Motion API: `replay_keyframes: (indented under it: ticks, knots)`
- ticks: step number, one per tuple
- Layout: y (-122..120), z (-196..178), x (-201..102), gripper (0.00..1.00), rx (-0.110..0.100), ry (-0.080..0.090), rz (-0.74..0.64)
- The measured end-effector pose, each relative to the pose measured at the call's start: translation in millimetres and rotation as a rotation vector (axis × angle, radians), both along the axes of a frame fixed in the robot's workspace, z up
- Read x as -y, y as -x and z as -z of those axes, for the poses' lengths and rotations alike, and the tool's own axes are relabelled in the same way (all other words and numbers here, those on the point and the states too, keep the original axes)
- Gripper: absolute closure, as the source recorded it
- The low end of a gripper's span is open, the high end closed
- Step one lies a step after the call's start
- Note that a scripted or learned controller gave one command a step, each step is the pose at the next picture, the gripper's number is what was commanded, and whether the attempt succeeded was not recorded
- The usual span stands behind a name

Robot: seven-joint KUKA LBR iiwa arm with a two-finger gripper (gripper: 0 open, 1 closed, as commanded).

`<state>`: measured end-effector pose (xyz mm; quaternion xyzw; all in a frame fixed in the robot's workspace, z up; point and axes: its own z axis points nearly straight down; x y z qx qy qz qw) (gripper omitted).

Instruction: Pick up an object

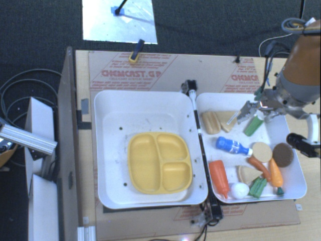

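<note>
Red pepper (219, 176) lengthwise front-back; gripper (255, 112) over green piece (253, 125).

Red printed lettering reading "CHEMCAST GP" repeats across the pale brown protective sheet (150, 67) covering the surface behind the two bins. It is clearest at the left; at the right, a slanted copy is partly cut off. Smaller print beneath is illegible.
</note>
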<state>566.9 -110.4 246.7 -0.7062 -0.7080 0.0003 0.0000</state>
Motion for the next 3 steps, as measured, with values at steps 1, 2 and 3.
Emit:
replay_keyframes:
  ticks: [1,2,3]
  knots:
    - [25.8,90.6,64.5,0.0,-0.008,0.0,0.009]
    - [54.0,161.6,81.5,0.0,0.011,0.005,0.004]
    - [51.4,148.5,82.8,1.0,0.016,0.01,0.003]
